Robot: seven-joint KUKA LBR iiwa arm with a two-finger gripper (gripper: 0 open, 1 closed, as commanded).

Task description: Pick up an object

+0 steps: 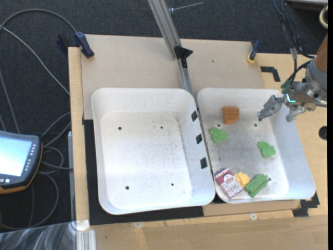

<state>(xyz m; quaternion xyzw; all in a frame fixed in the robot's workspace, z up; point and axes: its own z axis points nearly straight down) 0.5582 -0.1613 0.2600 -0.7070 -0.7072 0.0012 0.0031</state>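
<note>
My gripper (280, 110) hangs over the upper right part of the right bin (307, 171), open, with nothing between its fingers (268, 108). Left of it an orange-brown block (230, 114) lies on the bin floor. A green piece (218, 135) rests lower left of the block, and another green piece (267, 149) lies below the gripper. Near the front rim sit a red-and-white packet (227, 182), a small yellow item (242, 179) and a larger green object (257, 184).
The left bin (104, 103) stands beside the right one, with black clips along the shared wall. A slanted metal pole (166, 25) rises behind the bins. A tablet (15, 160) and cables lie off the bench to the left.
</note>
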